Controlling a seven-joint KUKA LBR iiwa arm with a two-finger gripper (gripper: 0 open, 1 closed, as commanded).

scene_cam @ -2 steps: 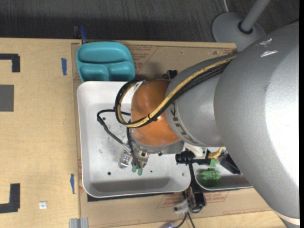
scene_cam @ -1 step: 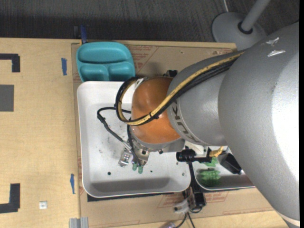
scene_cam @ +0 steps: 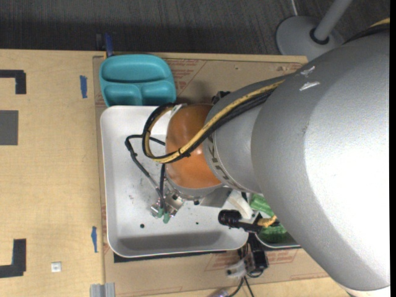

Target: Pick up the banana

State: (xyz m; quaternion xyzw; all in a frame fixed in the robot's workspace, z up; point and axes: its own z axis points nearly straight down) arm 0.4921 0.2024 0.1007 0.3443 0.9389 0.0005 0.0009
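Observation:
The grey arm, with its orange band (scene_cam: pixel 192 153), hangs over the left white bin (scene_cam: pixel 120 166) and covers most of its right half. My gripper (scene_cam: pixel 166 208) points down into this bin. Just a small metal and green part of it shows below the band, close to the bin floor. Black and yellow cables (scene_cam: pixel 148 142) loop from the wrist over the bin. The big arm body hides almost all of the right bin and whatever lies under it.
A teal compartment tray (scene_cam: pixel 137 80) sits just beyond the left bin's far edge. Green objects (scene_cam: pixel 267 206) peek out from under the arm in the right bin. The cardboard bench top (scene_cam: pixel 49 166) stretches out to the left.

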